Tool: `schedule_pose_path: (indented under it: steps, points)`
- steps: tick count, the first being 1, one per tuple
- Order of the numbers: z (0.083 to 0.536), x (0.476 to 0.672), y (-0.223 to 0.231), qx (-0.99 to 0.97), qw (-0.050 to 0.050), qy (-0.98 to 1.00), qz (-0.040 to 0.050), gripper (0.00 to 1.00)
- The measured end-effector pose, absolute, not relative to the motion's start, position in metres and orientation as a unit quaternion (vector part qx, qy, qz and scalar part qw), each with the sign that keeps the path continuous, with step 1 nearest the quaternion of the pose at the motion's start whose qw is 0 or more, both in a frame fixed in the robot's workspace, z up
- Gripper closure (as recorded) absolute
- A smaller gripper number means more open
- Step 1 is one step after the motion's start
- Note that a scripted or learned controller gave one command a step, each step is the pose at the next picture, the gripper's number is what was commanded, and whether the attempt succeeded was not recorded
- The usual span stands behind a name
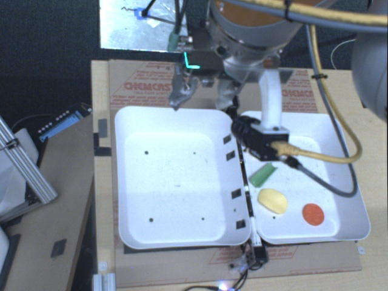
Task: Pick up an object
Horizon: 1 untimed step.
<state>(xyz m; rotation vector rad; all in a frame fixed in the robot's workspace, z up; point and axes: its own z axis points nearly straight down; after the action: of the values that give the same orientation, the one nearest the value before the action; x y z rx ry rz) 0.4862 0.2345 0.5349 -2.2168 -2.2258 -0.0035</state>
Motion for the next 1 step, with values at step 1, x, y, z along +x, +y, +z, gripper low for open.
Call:
schedule_pose_path:
  steps: [1]
  points:
    - [0.5465,0.4865,0.2350,-0.705,0.000,-0.709,-0.0027,1.00]
